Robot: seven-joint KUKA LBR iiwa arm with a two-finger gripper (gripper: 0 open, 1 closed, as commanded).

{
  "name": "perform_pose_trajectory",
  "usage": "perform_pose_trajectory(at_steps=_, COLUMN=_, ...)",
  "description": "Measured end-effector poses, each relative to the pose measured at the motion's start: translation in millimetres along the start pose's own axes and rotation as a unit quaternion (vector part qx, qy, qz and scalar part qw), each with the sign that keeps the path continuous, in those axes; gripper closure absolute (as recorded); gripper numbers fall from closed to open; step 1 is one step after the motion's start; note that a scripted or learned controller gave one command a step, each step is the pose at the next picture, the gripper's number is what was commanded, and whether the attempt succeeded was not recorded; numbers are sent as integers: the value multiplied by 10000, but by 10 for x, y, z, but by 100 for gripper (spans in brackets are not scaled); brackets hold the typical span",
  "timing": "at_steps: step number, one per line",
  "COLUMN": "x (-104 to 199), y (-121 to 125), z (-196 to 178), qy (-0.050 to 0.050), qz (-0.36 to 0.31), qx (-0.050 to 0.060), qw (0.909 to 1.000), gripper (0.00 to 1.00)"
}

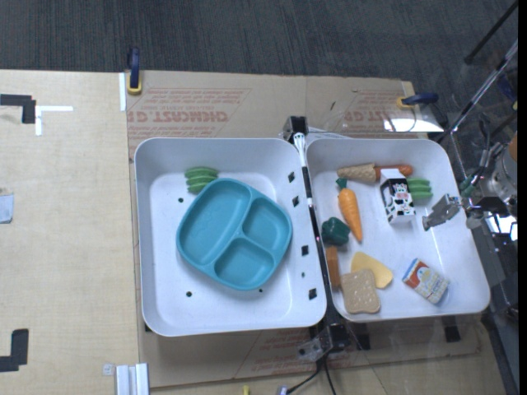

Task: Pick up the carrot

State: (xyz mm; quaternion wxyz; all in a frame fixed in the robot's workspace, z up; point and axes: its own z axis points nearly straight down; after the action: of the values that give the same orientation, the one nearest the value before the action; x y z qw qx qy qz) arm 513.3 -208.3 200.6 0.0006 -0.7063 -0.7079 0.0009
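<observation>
Bread slice (pixel 361 293); carrot (pixel 352 212); cardboard (pixel 189 109) lettering mirrored.

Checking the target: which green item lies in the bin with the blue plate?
The green pea pod, just above the blue plate; the broccoli lies in the other bin.

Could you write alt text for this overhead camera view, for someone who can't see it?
An orange toy carrot lies in the right white bin among other play food, with the robot's pincer near that bin's right edge, apart from the carrot. The left bin holds a blue divided plate.
</observation>
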Motion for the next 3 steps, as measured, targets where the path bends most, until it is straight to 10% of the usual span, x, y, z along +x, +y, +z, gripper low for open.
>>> perform_pose_trajectory(at_steps=1, x=763, y=-328, z=1089, qy=-1, qz=249, qx=-31, qw=9997, gripper=0)
perform_pose_trajectory(at_steps=2, x=1158, y=-68, z=1095, qy=2, qz=984, qx=-2, qw=9951, gripper=0)
perform_pose_trajectory(at_steps=3, x=1146, y=-58, z=1007, qy=-1, qz=993, qx=-4, qw=9951, gripper=100)
